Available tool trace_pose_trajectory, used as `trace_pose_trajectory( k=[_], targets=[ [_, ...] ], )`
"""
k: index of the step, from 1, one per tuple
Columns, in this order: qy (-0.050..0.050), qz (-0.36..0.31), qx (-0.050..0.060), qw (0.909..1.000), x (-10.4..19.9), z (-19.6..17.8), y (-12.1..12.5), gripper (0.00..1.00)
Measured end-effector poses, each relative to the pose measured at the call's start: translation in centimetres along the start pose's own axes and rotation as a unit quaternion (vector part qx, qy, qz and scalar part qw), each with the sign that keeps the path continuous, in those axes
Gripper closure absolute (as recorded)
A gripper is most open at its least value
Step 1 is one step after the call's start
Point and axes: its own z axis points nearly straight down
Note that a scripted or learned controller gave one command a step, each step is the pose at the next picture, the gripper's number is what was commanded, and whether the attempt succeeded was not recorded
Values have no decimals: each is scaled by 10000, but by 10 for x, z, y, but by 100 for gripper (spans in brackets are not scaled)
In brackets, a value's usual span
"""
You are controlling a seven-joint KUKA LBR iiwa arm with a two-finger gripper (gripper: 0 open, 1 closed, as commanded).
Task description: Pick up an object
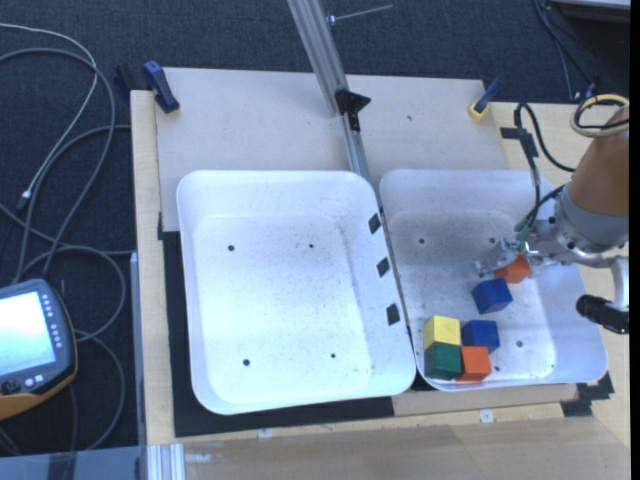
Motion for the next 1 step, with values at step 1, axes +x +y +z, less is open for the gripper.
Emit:
trace_pose_trajectory(
  k=[1],
  targets=[
    [-10, -16, -44, 10000, 1, -11, 4, 100]
  ],
)
